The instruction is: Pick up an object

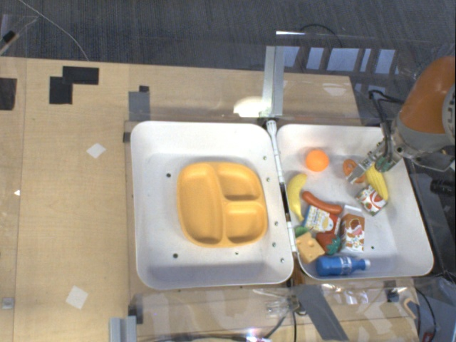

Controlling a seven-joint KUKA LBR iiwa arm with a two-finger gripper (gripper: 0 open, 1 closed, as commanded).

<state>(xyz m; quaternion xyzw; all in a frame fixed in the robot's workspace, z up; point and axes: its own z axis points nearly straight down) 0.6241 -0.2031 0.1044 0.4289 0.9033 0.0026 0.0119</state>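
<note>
My gripper hangs low over the upper right part of the right bin. It is right above a small yellow banana and next to an orange-red piece; I see nothing lifted. A red and white carton lies just below that banana. Further left in this bin are an orange ball, a second banana, a red sausage, a cheese wedge, a red packet and a blue bottle.
The left bin holds a yellow divided plate. A metal post stands behind the wall between the bins. The arm's orange band leans in over the right bin's far right corner.
</note>
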